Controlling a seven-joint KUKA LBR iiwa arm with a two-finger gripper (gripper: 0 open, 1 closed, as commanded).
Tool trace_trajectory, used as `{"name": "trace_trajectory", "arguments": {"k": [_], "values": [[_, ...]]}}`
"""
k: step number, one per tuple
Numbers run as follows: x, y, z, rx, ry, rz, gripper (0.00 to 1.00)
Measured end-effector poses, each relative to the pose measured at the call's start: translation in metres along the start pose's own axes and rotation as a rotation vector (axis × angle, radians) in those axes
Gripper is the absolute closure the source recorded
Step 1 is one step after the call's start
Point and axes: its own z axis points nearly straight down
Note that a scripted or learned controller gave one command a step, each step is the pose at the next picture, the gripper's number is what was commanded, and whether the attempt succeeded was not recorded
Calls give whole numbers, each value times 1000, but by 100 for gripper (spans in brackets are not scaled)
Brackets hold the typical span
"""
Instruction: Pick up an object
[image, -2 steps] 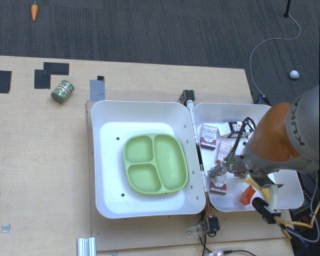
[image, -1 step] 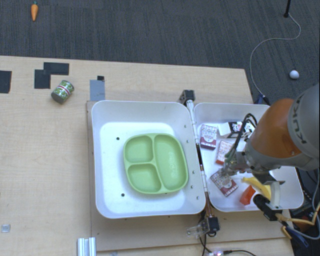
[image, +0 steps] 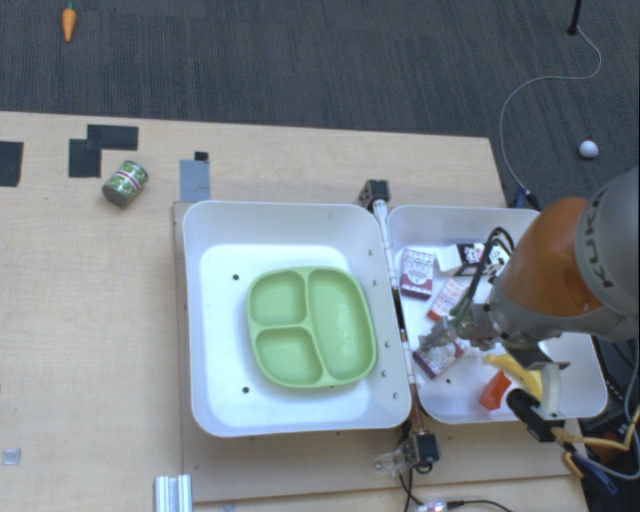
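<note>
The right bin (image: 590, 395) holds several small objects. Among them are a maroon packet (image: 416, 272), a red and white packet (image: 452, 293), a dark wrapped item (image: 436, 357), an orange piece (image: 494, 391) and a yellow banana-like piece (image: 521, 373). My gripper (image: 458, 327) hangs low over the left part of this bin, just above the dark wrapped item and beside the red and white packet. The arm's orange band (image: 545, 265) and grey wrist hide the right middle of the bin.
The left bin (image: 200, 300) bears a light green divided plate (image: 310, 327). A small green can (image: 125, 184) lies on the bench at the far left. Clamps (image: 376, 193) sit at the bins' junction, and cables (image: 420, 455) run along the front edge.
</note>
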Motion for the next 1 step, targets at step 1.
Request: {"name": "trace_trajectory", "arguments": {"k": [1], "values": [[1,2,-11,-4,1,-2,100]]}}
